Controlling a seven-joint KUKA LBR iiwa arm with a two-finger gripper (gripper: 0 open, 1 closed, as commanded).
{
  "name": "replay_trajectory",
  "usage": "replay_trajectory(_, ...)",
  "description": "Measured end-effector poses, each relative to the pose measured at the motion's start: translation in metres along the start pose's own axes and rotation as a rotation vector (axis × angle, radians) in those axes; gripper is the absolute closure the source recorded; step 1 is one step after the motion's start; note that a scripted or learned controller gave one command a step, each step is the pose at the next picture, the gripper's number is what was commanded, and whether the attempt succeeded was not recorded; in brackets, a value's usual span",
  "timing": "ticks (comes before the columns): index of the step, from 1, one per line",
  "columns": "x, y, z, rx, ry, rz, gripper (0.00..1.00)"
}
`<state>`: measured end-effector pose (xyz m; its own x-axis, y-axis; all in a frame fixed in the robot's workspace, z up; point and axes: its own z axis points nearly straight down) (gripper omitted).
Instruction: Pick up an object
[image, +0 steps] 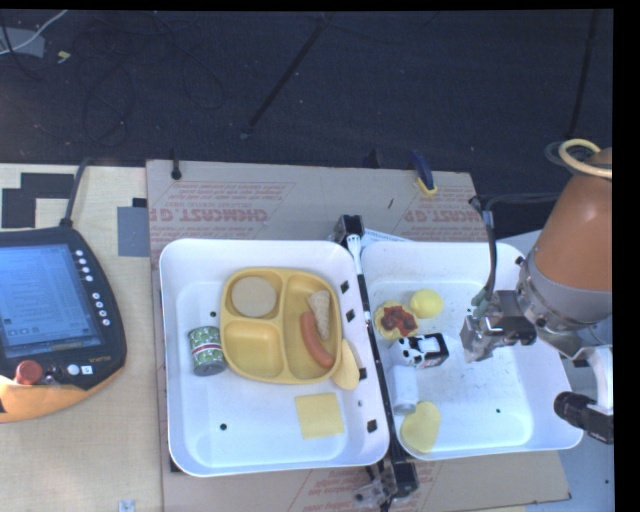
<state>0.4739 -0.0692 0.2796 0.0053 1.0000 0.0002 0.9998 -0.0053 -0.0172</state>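
Note:
The right bin (500, 420) holds a black-and-white cow toy (423, 349), a yellow ball (427, 303), a red-and-yellow food piece (397, 320), a clear small bottle (403, 390) and a yellow pear-like piece (420, 427). My gripper (478, 338) hangs over the right bin's middle, just right of the cow toy. Nothing shows between its fingers.
The left bin (190, 420) carries a yellow divided tray (235, 335) with a sausage (316, 342), bread and a round patty, plus a green can (206, 350), a yellow cheese square (319, 415) and a banana-like piece (346, 368). A teach pendant (50, 310) lies at the left.

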Motion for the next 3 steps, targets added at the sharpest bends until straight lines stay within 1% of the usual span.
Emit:
replay_trajectory(1, 0.024, 0.001, -0.047, -0.018, 0.0, -0.008, 1.0)
replay_trajectory(3, 0.023, 0.001, -0.064, -0.009, -0.001, -0.009, 1.0)
